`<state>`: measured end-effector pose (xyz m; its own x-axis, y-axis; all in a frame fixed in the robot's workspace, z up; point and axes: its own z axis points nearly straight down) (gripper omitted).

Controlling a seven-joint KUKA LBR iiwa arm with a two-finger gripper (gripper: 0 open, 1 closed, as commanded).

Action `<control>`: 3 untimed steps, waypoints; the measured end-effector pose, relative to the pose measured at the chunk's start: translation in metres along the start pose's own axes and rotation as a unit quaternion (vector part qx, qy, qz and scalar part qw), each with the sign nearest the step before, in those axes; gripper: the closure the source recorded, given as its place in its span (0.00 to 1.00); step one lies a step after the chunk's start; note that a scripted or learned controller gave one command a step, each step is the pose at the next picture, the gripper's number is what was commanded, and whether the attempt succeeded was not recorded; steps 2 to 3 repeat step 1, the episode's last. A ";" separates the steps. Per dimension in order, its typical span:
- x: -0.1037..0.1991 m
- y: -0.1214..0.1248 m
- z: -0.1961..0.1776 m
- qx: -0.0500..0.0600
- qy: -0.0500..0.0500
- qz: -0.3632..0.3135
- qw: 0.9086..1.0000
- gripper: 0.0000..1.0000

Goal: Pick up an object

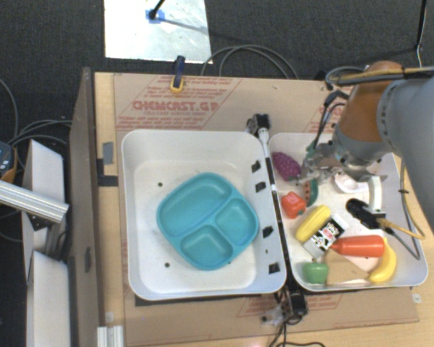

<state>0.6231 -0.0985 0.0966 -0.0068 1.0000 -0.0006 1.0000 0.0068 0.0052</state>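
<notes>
Cardboard-topped bench [202,100] (black carpet [43,35] behind)

Right white bin [419,270] holds pickable objects in loose cluster. Purple grape bunch [286,166] at upper left. Small red-orange block [293,204] just below it. Yellow oval toy [312,222] tilted, mid-bin. Orange carrot [359,246] lying flat. Yellow banana [385,264] at lower right. Green apple [316,272] against front wall.
</notes>
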 end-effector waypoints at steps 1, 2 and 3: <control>0.066 -0.029 -0.093 0.000 0.001 -0.002 1.000 1.00; 0.066 -0.029 -0.093 0.000 0.001 -0.002 1.000 1.00; 0.066 -0.029 -0.093 0.000 0.001 -0.002 1.000 1.00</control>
